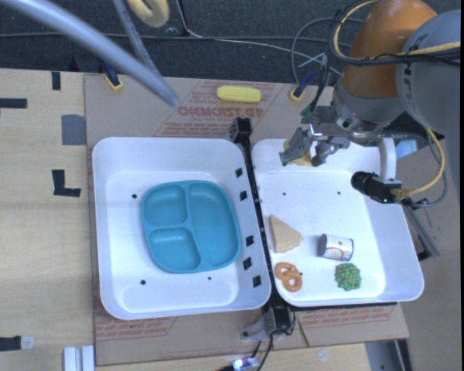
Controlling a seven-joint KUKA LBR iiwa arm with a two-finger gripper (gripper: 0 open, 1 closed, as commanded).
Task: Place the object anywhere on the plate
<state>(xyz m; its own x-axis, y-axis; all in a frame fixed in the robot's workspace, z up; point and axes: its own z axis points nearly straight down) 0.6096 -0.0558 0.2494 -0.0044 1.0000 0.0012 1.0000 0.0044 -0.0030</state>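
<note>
Gripper (303,151): hanging over the far edge of the right bin (387,207), fingers look slightly apart with nothing in them
Plate (190,226): blue, three sections, sits in the left bin (116,207)
Cheese wedge (283,234): right bin, close to the divider
Pretzel (288,276): just in front of the cheese
Can (336,246): lying on its side, mid bin
Broccoli (347,276): right beside the can, nearer the front
Banana (238,93): on the cardboard behind the bins
</note>
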